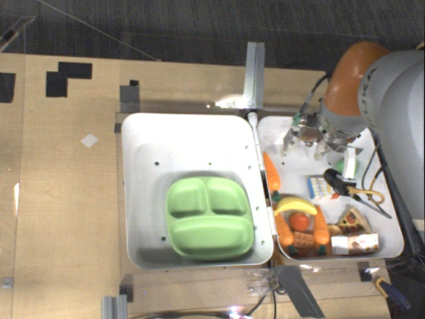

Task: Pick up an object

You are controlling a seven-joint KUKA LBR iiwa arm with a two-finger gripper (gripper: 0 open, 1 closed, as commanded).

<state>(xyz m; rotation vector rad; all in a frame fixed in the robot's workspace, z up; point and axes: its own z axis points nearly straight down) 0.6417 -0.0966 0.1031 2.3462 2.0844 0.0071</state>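
While toys [312, 228] crowd the right bin [279, 128], the end effector [307, 141] hangs spread, holding nothing.

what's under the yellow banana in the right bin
The yellow plastic banana lies atop a small red tomato-like ball and orange carrots. The right white bin's floor beneath them is covered.

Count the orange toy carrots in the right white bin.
3, possibly more hidden in the pile. One orange toy carrot lies along the right white bin's left wall; another carrot sits below the yellow banana; the third carrot stands right of it.
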